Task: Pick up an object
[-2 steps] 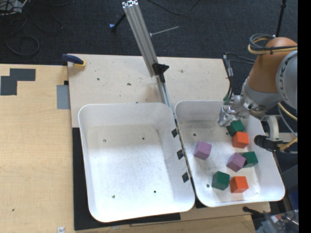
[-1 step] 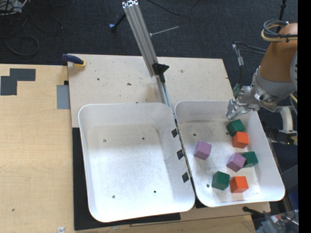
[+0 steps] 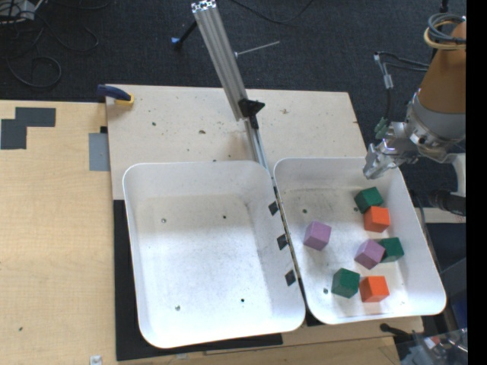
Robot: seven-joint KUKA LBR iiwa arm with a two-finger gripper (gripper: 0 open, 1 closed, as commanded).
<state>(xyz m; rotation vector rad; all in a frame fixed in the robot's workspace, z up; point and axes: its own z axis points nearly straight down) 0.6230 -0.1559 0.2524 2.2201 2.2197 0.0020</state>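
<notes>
- Gripper (image 3: pixel 378 162) sits above the far right corner of the right bin (image 3: pixel 426 291), at the end of the arm (image 3: pixel 441 97) that reaches in from the right edge.
- Finger state cannot be determined from this view; no object is seen at the tip.
- Right bin contents: seven blocks, all lying on the bin floor.
- Nearest to the gripper: a green block (image 3: pixel 368 198), with an orange block (image 3: pixel 377 218) touching its near side.
- Centre of the bin: a purple block (image 3: pixel 317 235), set apart from the others.
- Further forward: a second purple block (image 3: pixel 369 253) touching a green block (image 3: pixel 393 248).
- Near edge: a green block (image 3: pixel 345 283) just beside an orange block (image 3: pixel 374 288).
- Left bin (image 3: pixel 137 196) lies alongside, separated from the right bin by a metal rail (image 3: pixel 224 67).
</notes>
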